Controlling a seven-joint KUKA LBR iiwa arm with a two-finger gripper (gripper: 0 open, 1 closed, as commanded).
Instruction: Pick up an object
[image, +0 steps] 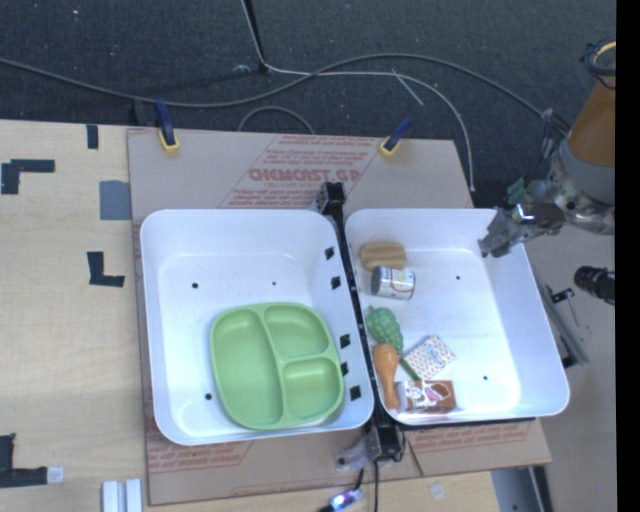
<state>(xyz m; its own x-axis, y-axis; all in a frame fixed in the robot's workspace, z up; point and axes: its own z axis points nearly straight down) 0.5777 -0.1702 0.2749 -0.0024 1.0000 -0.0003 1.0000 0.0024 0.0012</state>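
At the right edge of the frame, the end effector (497, 238) hangs over the right white plastic bin's (520, 340) upper right rim; its opening I cannot tell. The small silver metal can (394, 283), mid-frame in that bin's upper left, looks light, rigid and slippery: best pinched across its curved sides.

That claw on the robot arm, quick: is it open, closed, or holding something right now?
Gripper: it sits at the right bin's far right rim, with nothing seen in it; open or closed cannot be told from this view.
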